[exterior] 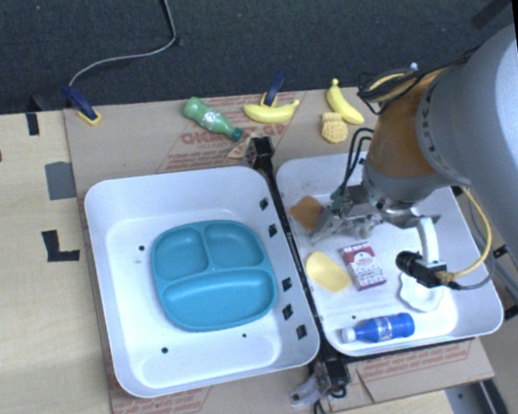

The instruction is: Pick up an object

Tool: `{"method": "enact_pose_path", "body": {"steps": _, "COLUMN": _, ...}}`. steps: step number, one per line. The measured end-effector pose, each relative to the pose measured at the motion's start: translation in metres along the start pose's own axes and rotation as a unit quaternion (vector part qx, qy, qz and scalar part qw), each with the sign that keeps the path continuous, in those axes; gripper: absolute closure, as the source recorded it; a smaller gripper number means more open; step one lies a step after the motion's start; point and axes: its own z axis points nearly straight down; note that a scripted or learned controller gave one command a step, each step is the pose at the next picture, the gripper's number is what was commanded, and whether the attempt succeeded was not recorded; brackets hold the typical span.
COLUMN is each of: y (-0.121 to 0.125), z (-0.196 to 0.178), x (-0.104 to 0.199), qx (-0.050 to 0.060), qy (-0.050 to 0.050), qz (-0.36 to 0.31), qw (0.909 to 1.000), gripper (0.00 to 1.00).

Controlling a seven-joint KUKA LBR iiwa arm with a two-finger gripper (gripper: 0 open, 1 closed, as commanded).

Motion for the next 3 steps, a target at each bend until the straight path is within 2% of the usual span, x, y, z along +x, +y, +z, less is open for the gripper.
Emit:
{"method": "enact_pose_path", "body": {"steps": 1, "y": -0.019, "z": 0.013, "x": 0.002, "qx": 0.005, "qy": 0.002, "qz": 0.0, "qw": 1.0, "gripper": 0.0}}
{"method": "enact_pose_path", "body": {"steps": 2, "y": 0.081, "z": 0.015, "x": -0.025, "qx": 0.005, "qy": 0.002, "qz": -0.001, "qw": 1.0, "gripper": 0.0}}
{"method": "enact_pose_path", "body": {"steps": 3, "y": 0.082, "z": 0.004, "x": -0.024, "qx": 0.006, "qy": 0.001, "qz": -0.001, "qw": 1.0, "gripper": 1.0}}
